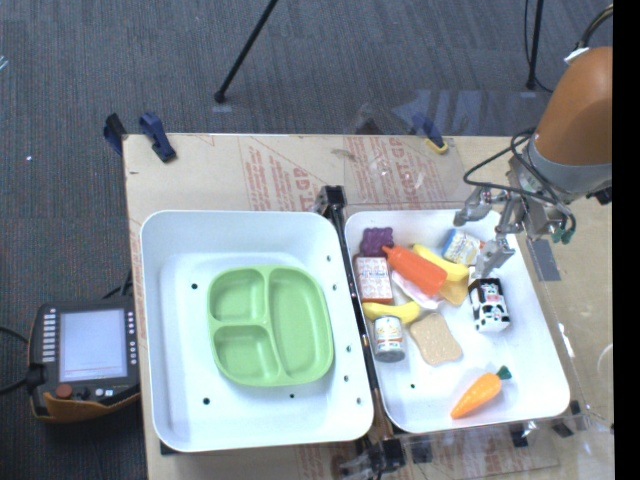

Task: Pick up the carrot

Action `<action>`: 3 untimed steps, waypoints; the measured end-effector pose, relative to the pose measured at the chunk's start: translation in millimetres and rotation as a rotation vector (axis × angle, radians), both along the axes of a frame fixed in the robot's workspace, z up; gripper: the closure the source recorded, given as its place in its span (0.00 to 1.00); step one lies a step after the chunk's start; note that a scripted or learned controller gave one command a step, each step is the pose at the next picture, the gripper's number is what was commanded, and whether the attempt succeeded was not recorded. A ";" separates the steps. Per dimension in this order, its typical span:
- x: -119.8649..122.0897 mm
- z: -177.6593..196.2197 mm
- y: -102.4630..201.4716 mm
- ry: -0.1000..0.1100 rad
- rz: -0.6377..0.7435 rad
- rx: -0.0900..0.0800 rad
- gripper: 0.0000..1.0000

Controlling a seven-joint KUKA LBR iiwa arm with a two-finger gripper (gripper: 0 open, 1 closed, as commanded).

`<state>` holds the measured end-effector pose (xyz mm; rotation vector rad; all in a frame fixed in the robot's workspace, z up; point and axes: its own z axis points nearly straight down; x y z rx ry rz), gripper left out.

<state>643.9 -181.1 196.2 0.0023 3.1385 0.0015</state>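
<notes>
**binwatcher:** So the carrot is lying on its own near the front right corner of the right bin, green top pointing toward the right wall. Nothing touching it, which is nice. The gripper is hanging over the back half of that bin, well apart from the carrot, fingers spread and nothing between them as far as I can see.

**kuka_kid:** Yeah, looks like the approach hasn't really started. My worry is the clutter right under the tool. The little cow-print carton stands just below one fingertip, and the pile with the orange bottle, the banana and the cracker sits toward the middle of the bin. If it drops straight down from there, it'll probably grab or knock the carton instead.

**binwatcher:** Agreed. And the carrot lies at a slant, so if the fingers come down along its length rather than across it, I'd guess it squirts out or rolls.

**kuka_kid:** It's also close to the front wall. One finger could land on the rim and the close would miss. The left bin with the green plate is out of the way at least.
</notes>
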 end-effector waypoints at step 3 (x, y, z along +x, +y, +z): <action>-147.8 -105.6 2.7 -0.017 0.642 0.003 0.00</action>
